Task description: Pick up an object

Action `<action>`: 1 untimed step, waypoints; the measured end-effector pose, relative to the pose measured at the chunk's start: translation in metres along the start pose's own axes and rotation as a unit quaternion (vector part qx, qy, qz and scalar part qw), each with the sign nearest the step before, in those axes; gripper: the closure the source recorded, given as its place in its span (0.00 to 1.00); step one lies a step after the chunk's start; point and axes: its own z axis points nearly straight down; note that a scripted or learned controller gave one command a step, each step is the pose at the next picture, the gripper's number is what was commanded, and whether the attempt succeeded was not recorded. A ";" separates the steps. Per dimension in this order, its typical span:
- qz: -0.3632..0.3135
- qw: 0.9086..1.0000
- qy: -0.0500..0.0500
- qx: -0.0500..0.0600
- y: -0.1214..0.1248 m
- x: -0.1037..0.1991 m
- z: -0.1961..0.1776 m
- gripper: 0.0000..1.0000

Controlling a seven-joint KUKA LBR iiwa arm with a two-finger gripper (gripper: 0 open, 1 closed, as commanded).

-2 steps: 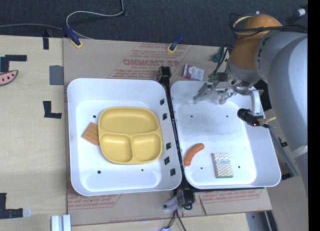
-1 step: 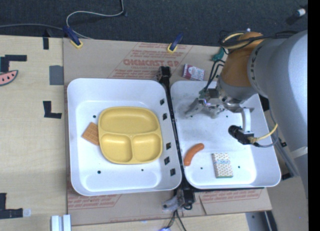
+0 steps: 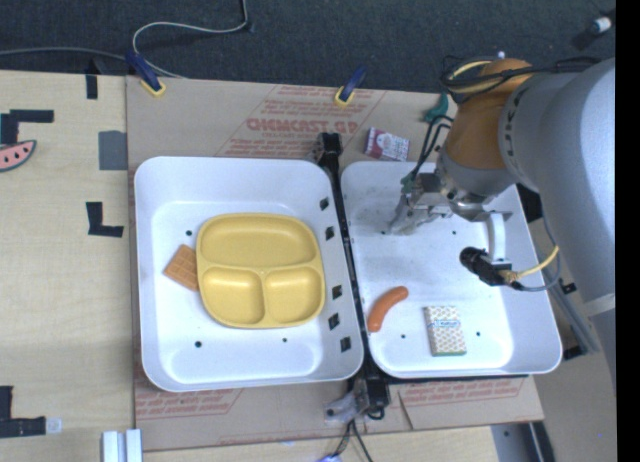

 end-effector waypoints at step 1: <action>0.000 1.000 0.000 0.000 0.000 0.000 0.000 0.00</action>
